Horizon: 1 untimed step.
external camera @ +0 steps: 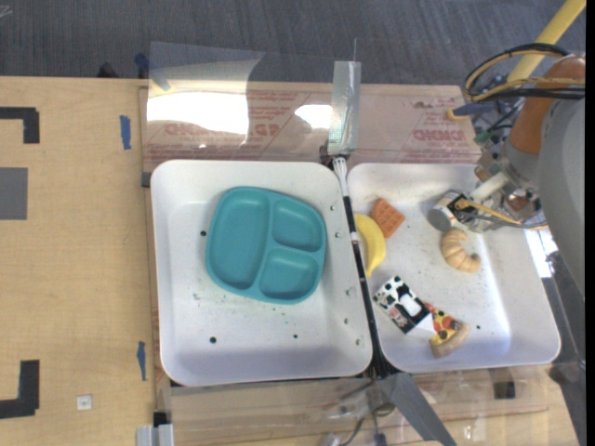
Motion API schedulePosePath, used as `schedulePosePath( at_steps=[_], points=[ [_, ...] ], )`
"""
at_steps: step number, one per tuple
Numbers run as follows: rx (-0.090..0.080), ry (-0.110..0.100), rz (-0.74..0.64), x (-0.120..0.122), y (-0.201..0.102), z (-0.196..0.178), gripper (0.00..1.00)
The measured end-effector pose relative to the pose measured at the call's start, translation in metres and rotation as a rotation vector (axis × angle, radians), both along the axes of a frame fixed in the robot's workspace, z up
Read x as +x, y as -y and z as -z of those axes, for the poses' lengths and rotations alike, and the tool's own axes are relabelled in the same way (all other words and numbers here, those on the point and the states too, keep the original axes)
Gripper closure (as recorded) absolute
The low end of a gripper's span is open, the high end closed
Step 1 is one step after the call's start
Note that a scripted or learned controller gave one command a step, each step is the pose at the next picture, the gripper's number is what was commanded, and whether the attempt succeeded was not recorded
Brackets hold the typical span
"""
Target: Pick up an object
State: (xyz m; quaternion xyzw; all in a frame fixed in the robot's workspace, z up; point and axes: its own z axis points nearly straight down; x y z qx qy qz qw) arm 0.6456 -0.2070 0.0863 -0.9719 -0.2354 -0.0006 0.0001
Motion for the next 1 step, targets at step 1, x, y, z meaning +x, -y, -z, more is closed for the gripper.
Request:
schedulePosePath(
  at_steps=[1],
  points=[
    [-0.001, 0.001, -0.003, 0.0013, -0.0012, -0.0116, 1.00]
  ],
)
